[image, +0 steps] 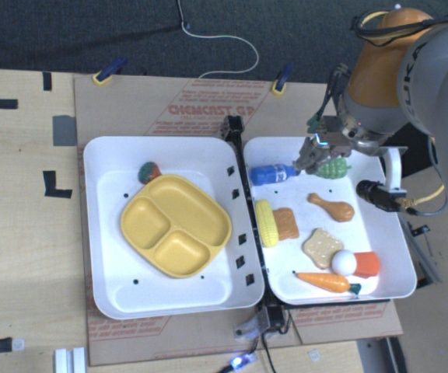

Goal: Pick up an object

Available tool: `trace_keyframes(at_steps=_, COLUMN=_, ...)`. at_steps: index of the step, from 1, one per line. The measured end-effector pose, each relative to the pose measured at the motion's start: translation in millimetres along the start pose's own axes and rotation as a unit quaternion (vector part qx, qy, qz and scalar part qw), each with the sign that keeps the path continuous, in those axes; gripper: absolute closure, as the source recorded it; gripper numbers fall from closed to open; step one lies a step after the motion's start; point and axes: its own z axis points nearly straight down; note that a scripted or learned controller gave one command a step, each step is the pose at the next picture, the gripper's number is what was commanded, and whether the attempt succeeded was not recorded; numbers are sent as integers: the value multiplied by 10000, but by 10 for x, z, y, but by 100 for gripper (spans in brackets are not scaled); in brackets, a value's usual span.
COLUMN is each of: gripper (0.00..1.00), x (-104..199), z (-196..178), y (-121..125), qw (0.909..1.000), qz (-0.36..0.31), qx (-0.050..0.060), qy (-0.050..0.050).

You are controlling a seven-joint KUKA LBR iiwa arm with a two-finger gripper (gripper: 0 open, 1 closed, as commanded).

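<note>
1. Camera view, gripper: two-finger gripper [311,158] hangs low over the upper left part of the right white bin [407,274], under the grey arm with its orange band [379,61]; its dark tips sit between a blue plastic bottle lying on its side [269,175] and a green knobbly toy [334,166]; whether the claw is released or clenched I cannot tell, since the tips blur into one dark mass, and nothing shows clearly between them.

2. Camera view, candidates: bottle lies just left of the tips against the bin's left wall; green toy lies just right of them; further down lie a yellow corn cob [267,223], a brown bread-like piece [286,223], a tan drumstick [332,206], a beige slice of toast [321,246], a white ball [344,263], a red-orange block [366,264] and an orange carrot [325,282].

3. Doing the step well, as I judge it: commit to one target; straddle the bottle across its narrow width, centred, clear of the wall; close fully before lifting straight up.

4. Camera view, left side: left white bin [99,162] holds a yellow three-part tray [176,224] and a small red-and-green toy [148,172].

5. Writing: red mirrored print on the brown cardboard sheet [201,107] under the bins; too faint to read with confidence.
</note>
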Motion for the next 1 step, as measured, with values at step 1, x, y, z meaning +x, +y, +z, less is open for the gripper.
trace_keyframes(at_steps=1, gripper=100, x=5, z=64, y=184, qw=10000, qz=-11, qx=-4, qy=0)
